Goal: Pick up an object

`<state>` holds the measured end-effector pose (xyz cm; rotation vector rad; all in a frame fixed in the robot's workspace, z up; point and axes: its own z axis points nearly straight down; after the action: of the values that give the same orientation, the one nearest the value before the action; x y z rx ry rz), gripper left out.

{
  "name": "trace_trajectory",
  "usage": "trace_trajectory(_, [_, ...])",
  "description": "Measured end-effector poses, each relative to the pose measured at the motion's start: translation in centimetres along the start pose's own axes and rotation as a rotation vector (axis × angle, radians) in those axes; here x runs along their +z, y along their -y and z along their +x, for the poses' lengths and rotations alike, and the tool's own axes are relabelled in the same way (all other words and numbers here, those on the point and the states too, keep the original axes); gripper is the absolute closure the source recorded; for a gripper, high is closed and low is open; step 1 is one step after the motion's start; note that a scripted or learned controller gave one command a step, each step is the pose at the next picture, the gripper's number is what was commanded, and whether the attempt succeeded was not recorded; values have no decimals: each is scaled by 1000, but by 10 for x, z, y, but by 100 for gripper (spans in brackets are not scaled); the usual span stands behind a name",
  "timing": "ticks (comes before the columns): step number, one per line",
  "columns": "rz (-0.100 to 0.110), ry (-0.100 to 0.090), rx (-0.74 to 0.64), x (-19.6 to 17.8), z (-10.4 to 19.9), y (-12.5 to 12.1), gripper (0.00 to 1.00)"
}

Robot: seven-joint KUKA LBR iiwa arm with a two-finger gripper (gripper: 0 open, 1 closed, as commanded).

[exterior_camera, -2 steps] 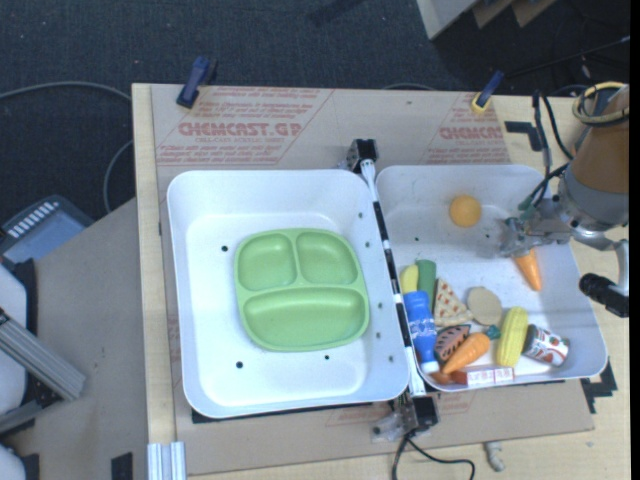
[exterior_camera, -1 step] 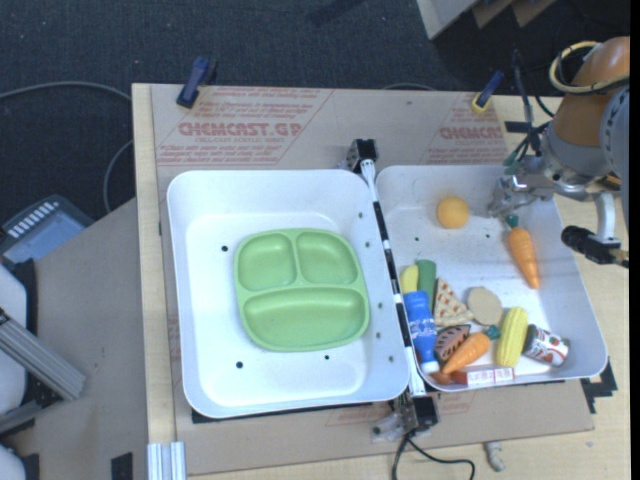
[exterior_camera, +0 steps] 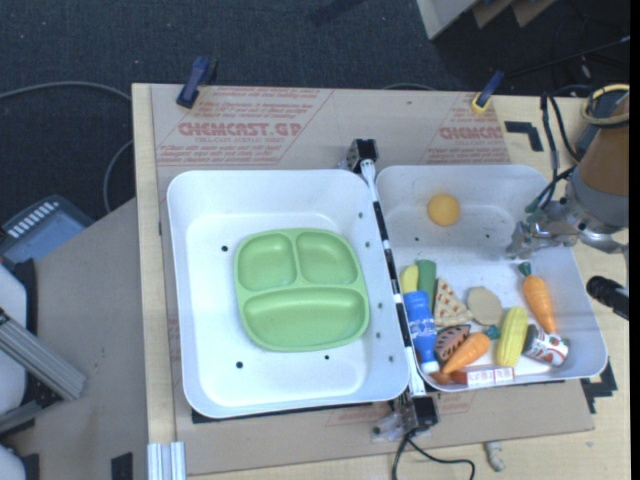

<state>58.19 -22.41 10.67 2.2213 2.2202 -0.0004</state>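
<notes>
My gripper [exterior_camera: 527,240] hovers, finger state indiscernible; carrot [exterior_camera: 539,303] looks light, rigid, slick: grasp across its thick middle

- I see my arm [exterior_camera: 600,173] coming in from the right edge of the view, its orange band uppermost and the grey wrist below it.
- My wrist tips down and to the left.
- My gripper [exterior_camera: 527,240] hangs at the wrist's lower left end, a small metallic tip, too small and blurred for me to read more.
</notes>
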Motion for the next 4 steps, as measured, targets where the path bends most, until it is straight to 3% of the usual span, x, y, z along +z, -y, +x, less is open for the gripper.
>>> trace_trajectory(1, [-2, -1, -3, -25, 55, -85, 0])
trace_trajectory(2, [2, -1, 0, 23, 43, -12, 0])
trace_trajectory(3, [-2, -1, -1, 22, 74, -74, 0])
trace_trajectory(4, [1, 1, 1, 22, 23, 14, 0])
